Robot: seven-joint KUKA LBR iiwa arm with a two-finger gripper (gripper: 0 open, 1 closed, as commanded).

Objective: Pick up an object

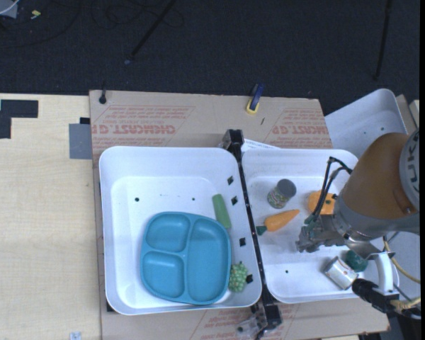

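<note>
Gripper hangs low in the right bin, at right of frame; its grip state cannot be told. Toy carrot lies just upper-left of it.

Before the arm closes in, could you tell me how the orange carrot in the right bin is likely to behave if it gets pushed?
The carrot looks tapered and rounded, so it would probably roll or pivot rather than slide straight. It lies flat on the right bin floor, so tipping seems unlikely. Its sheen suggests smooth plastic, possibly slippery.
</note>
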